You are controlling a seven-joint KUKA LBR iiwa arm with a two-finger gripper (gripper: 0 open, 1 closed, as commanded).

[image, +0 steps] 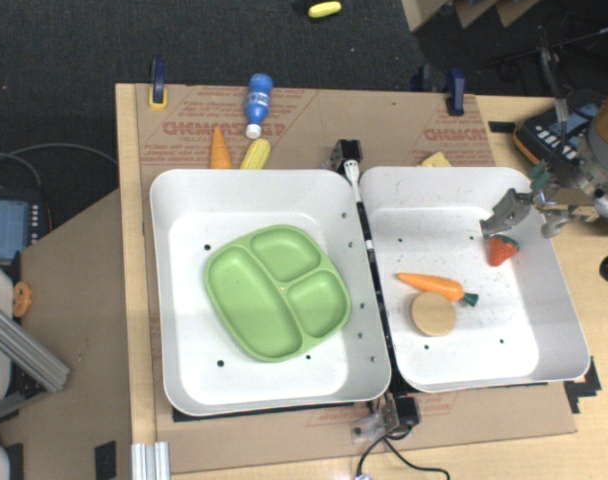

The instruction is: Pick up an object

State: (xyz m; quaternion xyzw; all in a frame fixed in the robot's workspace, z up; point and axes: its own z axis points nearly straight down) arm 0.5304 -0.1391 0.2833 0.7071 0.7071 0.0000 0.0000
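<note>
Round tan disc (433,315) lies low in the right bin (554,353), touching the toy carrot (431,285). Up right, the gripper (524,213) hangs beside a red strawberry-like toy (501,252); I cannot tell the jaw state. Better to center over it, then descend straight.

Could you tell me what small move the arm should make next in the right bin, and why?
Probably a short descent onto the red toy. The gripper sits right above it near the right bin's far right side, while the carrot and tan disc lie farther left.
</note>
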